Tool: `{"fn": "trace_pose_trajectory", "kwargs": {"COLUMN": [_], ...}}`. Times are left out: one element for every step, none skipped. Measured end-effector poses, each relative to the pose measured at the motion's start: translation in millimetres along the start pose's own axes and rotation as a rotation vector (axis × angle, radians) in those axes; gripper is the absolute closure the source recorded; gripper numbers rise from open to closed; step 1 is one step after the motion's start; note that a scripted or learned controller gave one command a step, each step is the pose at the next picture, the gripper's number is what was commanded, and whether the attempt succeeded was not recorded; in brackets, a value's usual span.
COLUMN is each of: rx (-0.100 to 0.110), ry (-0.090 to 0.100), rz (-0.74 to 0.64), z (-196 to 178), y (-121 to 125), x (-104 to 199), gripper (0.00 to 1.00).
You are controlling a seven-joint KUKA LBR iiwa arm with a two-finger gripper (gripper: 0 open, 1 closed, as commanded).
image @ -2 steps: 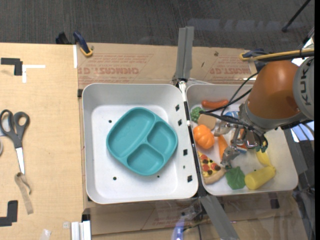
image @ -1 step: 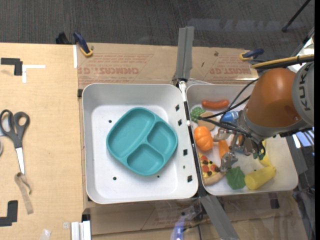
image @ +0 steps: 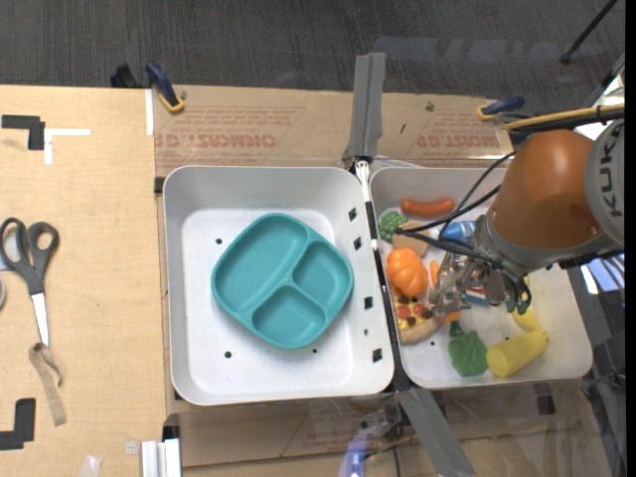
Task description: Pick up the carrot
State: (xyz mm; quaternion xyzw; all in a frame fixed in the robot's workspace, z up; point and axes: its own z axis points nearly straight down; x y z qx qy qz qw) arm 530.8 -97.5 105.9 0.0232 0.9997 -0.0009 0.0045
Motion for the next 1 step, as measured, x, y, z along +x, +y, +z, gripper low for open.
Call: {"fn": "trace_pose_trajectory", "kwargs": {"rx": [-0.002], "ry": [0.007], "rz": [0.104], "z": [-86.3], "y": [71.0], "x": [32.1], "gripper": [1.0]}}
